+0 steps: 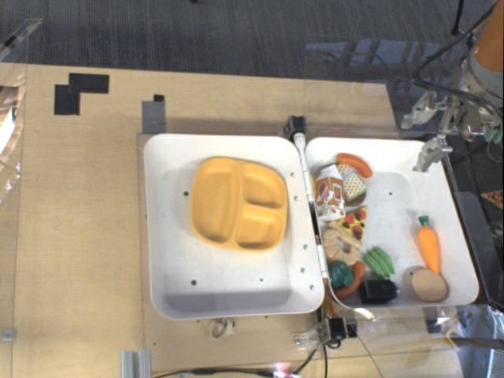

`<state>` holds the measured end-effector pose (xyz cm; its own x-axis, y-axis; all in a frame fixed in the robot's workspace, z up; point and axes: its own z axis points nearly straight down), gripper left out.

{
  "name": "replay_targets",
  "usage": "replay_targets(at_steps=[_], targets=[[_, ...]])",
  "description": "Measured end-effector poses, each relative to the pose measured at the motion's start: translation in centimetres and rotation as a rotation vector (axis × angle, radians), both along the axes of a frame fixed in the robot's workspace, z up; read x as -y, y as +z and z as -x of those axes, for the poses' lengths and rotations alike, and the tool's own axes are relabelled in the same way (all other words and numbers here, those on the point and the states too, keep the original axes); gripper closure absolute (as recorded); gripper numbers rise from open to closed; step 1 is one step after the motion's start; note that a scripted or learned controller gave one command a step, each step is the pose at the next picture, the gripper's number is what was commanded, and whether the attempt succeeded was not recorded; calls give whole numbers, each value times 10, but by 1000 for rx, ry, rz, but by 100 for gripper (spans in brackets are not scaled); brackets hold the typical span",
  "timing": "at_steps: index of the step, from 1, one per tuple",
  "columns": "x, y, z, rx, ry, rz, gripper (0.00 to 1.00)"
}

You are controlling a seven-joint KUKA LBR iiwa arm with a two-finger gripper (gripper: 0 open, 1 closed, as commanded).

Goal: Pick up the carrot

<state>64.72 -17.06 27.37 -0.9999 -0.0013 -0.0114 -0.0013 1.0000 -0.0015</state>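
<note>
Nearest the camera, along the front of the right bin (465, 286), lay a tan egg-shaped piece (428, 284), a black block (378, 291) and a green pod (379, 261). Just behind the tan piece, near the bin's right wall, the carrot (428, 244) lay flat on the bin floor, green top pointing away, apart from the heap of toy food (343, 203) crowded against the left wall. The left bin (169, 282) held a yellow tray (239, 203). Farther back, past the right bin's far corner, the gripper (431, 150) hung with nothing between its fingers, well apart from the carrot; how wide it stood could not be told at that size. By this showing the task was hardly begun: reach, descent, grasp and lift were all left to do.
</note>
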Motion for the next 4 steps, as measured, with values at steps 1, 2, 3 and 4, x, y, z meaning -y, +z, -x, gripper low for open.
replay_targets(at_steps=[1,2,3,4], targets=[[36,-87,84,-7,-126,-1,0],[36,-183,135,9,30,5,0],[36,-183,142,8,-386,-1,0],[25,-183,154,10,-736,-6,0]])
